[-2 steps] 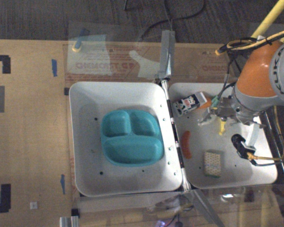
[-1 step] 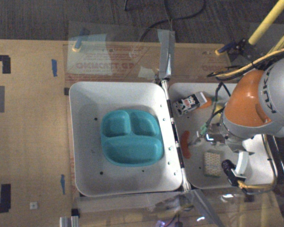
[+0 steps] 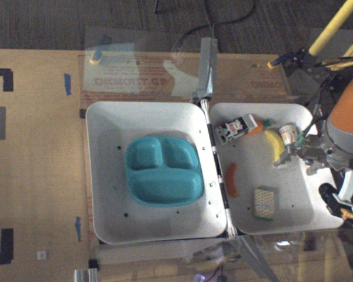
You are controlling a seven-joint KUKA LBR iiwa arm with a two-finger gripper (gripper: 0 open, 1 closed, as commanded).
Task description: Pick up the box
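Arm (image 3: 344,122): grey with an orange band above the wrist; enters from the right edge of the camera view and ends over the right rim of the right bin.
Gripper (image 3: 288,156): metal tool head reaching leftward into the right bin, its tip just below the can and touching or nearly touching the lower end of the banana; how far the fingers stand apart cannot be told, since the tip is small and blurred; no object is seen between them.
Box (image 3: 235,128): small black-and-white carton lying flat in the right bin, up and to the left of the gripper and apart from it; long axis slanted, running from lower left to upper right; its upper-right end points toward the orange piece, its lower-left end toward the divider between the bins.
Orange piece (image 3: 256,128): at the box's upper-right end, touching or just beside it.
Banana (image 3: 275,144): yellow, curved, between the box and the gripper.
Can (image 3: 289,134): small cylinder just above the gripper tip, beside the banana.
Red strip (image 3: 231,179): slim, upright in the view, left of and below the gripper.
Sponge (image 3: 263,203): pale, dotted pad with a green edge, below and to the left of the gripper.
Right bin (image 3: 317,213): white, shallow.
Left bin (image 3: 106,157): white; bears a teal divided tray (image 3: 163,170), well to the left of the gripper.
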